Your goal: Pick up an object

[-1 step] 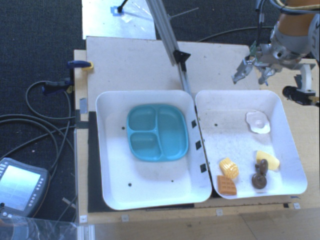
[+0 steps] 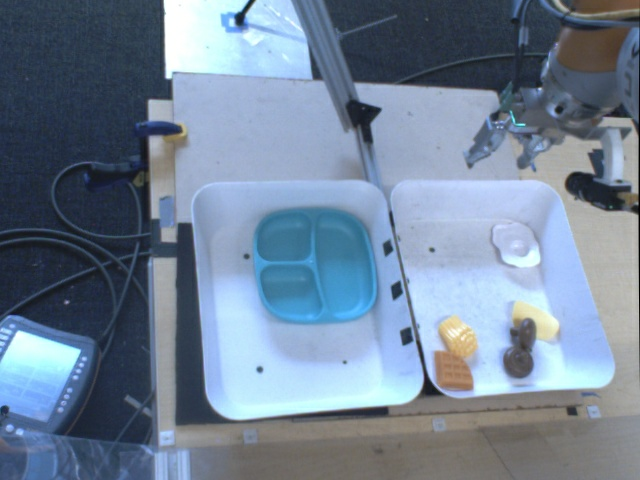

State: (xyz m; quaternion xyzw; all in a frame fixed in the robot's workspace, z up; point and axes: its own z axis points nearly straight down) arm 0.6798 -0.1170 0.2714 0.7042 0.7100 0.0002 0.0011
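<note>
Hovering above the far right part of the surface (image 2: 300, 128), the tool (image 2: 508, 144) is outside both bins, just beyond the far rim of the right bin (image 2: 480, 190). Its two fingers look spread apart, and nothing is between them. The arm (image 2: 590, 38) comes in from the upper right.

All objects that can be picked lie in the right bin. A white piece (image 2: 516, 245), like a fried egg, lies near the far right side and is the closest one to the tool. A yellow wedge (image 2: 536, 320) is at the right wall, and a brown piece (image 2: 520, 349) touches it on the near side. A yellow ridged piece (image 2: 458, 337) and an orange waffle (image 2: 453, 371) are together at the near left corner of this bin. The left bin (image 2: 220, 308) holds a blue tray (image 2: 315, 265) with three compartments.

In my judgement the task is at its beginning: no object is lifted and none is touched. What is left is everything, namely to move over the bin, go down on one piece, close on it and raise it. The flat white piece may be hard to grip; the thicker pieces seem easier.
</note>
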